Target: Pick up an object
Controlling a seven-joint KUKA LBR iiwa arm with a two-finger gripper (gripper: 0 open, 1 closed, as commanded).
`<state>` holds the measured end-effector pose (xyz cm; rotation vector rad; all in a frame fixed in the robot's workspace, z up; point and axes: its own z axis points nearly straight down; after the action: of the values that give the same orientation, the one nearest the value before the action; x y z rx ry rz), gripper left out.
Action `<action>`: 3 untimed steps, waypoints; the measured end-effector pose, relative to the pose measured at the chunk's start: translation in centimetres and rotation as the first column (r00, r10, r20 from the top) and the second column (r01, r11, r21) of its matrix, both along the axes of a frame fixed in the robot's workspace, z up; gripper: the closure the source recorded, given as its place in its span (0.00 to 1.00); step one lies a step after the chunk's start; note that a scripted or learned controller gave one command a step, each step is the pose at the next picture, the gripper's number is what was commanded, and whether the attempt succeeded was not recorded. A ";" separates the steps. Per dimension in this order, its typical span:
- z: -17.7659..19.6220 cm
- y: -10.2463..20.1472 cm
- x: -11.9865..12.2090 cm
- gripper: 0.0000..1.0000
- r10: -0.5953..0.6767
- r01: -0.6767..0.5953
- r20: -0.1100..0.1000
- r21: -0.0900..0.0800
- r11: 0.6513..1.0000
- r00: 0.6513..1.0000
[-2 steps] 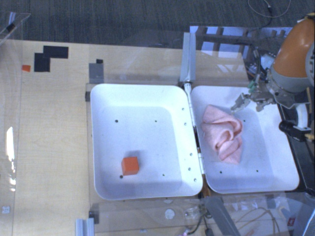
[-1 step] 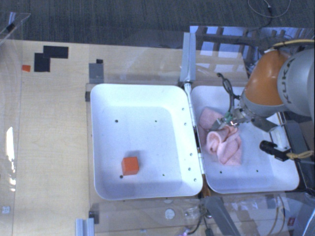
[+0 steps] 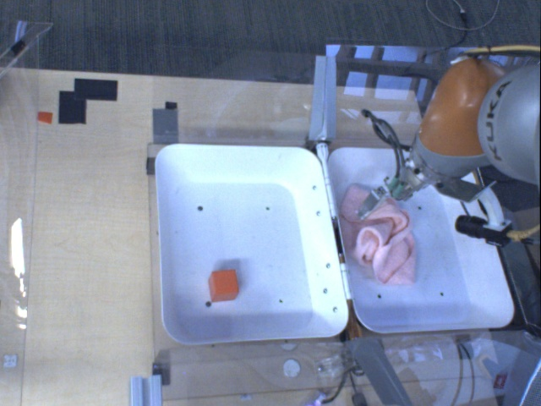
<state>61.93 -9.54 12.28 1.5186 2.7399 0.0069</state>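
A crumpled pink cloth [image 3: 385,239] lies in the right bin [image 3: 473,303], toward its left side. My gripper [image 3: 378,200] reaches down from the right onto the cloth's upper edge, its fingertips right at the pink fabric. A small orange block [image 3: 224,285] sits in the left bin [image 3: 254,184], near the front left.
A metal divider [image 3: 319,100] runs between the bins at the back. The arm's orange band [image 3: 456,108] and grey body hang over the right bin's back right. Black marks [image 3: 84,98] and a small orange tag [image 3: 45,117] lie on the wooden bench at far left.
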 end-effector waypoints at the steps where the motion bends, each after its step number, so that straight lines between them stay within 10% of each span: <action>1: -3.2 -3.2 -4.5 0.00 -0.086 0.086 0.006 -0.001 0.996 0.996; 2: -3.1 -4.2 -10.9 0.00 0.107 -0.107 0.009 -0.005 0.994 0.994; 3: -3.2 -5.6 -8.6 0.00 -0.158 0.158 0.007 0.001 0.987 0.987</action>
<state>53.32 -15.15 9.08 1.7270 2.6056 0.0116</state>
